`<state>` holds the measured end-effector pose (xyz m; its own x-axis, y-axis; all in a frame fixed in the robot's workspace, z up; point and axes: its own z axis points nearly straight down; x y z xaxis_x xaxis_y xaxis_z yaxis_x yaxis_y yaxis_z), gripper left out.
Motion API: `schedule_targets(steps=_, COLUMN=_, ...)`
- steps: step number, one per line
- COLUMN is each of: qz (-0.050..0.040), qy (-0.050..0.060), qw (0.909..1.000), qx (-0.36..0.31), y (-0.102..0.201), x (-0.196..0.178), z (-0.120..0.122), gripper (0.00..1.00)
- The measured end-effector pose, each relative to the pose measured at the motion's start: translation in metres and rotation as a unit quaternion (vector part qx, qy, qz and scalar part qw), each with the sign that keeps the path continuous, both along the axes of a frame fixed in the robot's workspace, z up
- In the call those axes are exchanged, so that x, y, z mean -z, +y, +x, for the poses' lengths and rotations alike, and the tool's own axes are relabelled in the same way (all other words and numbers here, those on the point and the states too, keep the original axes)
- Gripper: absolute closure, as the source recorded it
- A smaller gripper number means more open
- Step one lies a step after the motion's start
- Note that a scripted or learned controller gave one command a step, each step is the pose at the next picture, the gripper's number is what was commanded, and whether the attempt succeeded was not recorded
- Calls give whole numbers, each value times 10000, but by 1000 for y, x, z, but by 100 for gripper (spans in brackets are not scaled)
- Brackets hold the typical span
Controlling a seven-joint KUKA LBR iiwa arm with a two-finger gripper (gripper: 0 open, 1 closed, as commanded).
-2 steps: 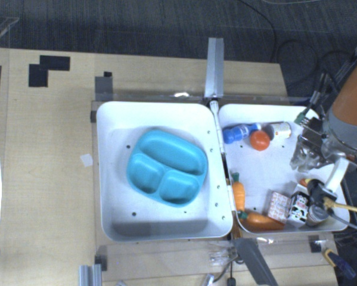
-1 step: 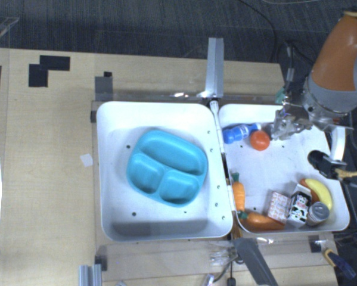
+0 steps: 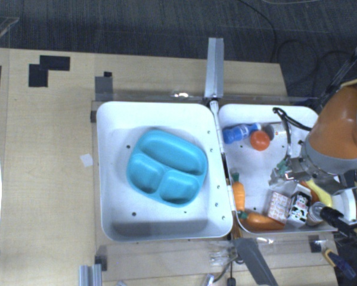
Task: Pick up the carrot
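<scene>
You are seeing the grey two-finger gripper (image 3: 285,171) hovering low in the right white bin (image 3: 250,115), finger state impossible to tell, small orange carrot (image 3: 238,195) lying at the bin's left wall, apart from the gripper.

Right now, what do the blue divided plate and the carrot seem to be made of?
The blue divided plate looks like molded plastic: one even colour, rounded compartment edges, a soft sheen. The carrot, standing against the right bin's left wall, is probably a plastic toy too: a smooth, uniformly orange body with a small green top. At this size, I cannot rule out rubber or foam.
</scene>
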<state>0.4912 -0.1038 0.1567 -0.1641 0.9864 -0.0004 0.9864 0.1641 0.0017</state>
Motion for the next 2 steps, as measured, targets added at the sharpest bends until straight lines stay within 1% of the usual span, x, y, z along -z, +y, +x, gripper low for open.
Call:
schedule_targets(steps=1, qz=-5, qy=-66, qw=10000, qx=7, y=12, x=66, z=7, gripper=100)
schedule_targets(steps=2, qz=-4, qy=-31, qw=9967, qx=806, y=-10, x=-134, z=-2, gripper=100)
